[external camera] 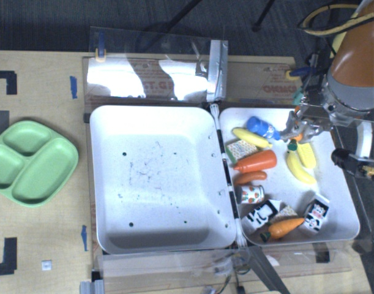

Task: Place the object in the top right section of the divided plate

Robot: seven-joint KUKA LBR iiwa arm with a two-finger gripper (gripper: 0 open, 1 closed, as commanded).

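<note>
Big grey KUKA arm w/ orange band (353,60) comes in from the right and hangs over the far end of the right shallow white plastic bin (346,225). Left shallow white plastic bin (156,176) sits just beside it, sharing the middle wall. Well apart, far left on the wooden bench (40,237), lies the pale green divided plastic plate (29,162): two small sections on its far side, one long section nearer. It's parked outside both bins, prob. so the drop-off stays clear of the clutter.

The two-finger metal gripper (295,130) hovers low over the right bin's far part, next to two yellow plastic bananas (303,161). Can't tell if it's released or clenched; nothing visibly between the tips.

Which item is the task's object isn't certain. Nearest the tips are the bananas, so likely those: they lie side by side, long axis running far-to-near, slightly tilted left at the far end.

Smaller stuff, left part of the bin: a third yellow banana (249,137), blue toy (260,126), orange plastic carrot (257,160), small orange carrot (283,227) near the front.
</note>
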